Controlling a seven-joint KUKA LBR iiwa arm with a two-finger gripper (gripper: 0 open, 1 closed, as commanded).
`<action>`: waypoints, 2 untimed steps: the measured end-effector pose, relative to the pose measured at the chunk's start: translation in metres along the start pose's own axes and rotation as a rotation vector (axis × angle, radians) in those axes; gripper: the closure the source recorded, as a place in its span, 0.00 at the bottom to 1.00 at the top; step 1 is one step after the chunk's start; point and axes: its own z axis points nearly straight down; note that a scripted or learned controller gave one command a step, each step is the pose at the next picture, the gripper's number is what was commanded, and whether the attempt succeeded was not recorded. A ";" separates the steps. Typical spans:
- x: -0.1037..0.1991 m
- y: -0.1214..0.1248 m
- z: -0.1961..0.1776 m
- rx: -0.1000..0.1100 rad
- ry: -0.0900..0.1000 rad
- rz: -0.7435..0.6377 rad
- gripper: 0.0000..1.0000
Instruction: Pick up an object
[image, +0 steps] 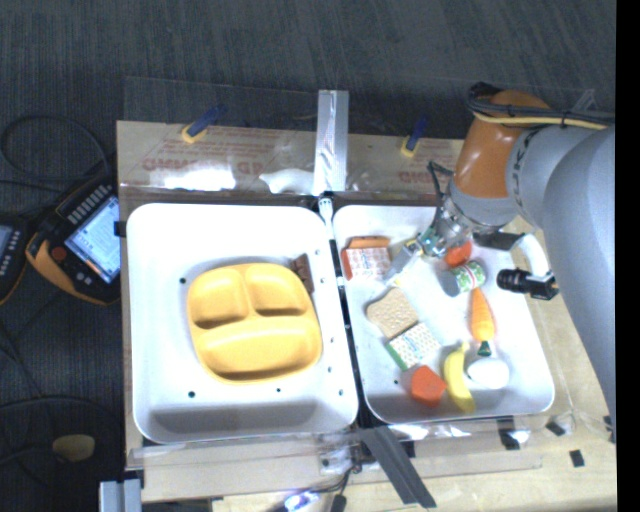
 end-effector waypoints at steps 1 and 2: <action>0.000 0.000 0.000 -0.001 -0.001 0.000 0.00; 0.002 -0.004 -0.005 0.013 0.008 0.000 1.00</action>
